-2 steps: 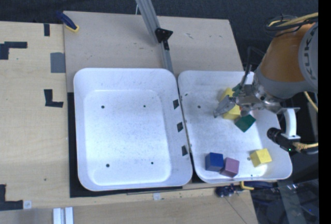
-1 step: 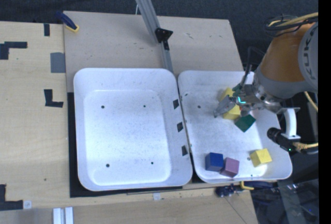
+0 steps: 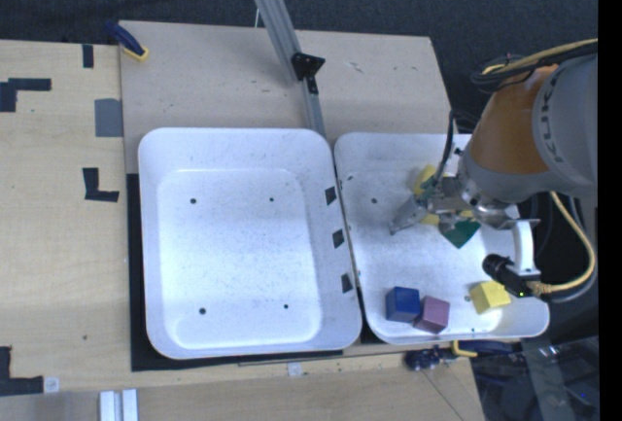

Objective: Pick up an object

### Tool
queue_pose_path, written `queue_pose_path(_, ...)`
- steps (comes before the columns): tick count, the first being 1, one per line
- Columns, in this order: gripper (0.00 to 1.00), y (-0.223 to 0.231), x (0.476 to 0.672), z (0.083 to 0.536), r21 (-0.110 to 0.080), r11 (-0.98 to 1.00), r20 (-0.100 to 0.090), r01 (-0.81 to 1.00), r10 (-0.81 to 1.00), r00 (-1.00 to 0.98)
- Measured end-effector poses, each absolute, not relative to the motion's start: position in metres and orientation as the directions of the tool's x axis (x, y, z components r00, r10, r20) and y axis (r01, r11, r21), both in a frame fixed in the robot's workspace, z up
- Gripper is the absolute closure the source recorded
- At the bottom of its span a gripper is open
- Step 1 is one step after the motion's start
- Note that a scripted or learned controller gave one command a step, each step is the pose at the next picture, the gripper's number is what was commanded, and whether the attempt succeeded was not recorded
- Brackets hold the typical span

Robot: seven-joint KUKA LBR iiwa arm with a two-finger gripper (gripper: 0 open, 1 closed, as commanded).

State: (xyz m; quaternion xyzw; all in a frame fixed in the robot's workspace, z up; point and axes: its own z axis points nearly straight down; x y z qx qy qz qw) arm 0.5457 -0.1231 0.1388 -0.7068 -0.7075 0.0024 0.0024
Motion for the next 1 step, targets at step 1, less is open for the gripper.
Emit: queue_pose_path(1, 0.00, -0.1225, 0.5448, 0.0893, -0.003, 0.001, -0.001, 1.000, 1.000, -0.001)
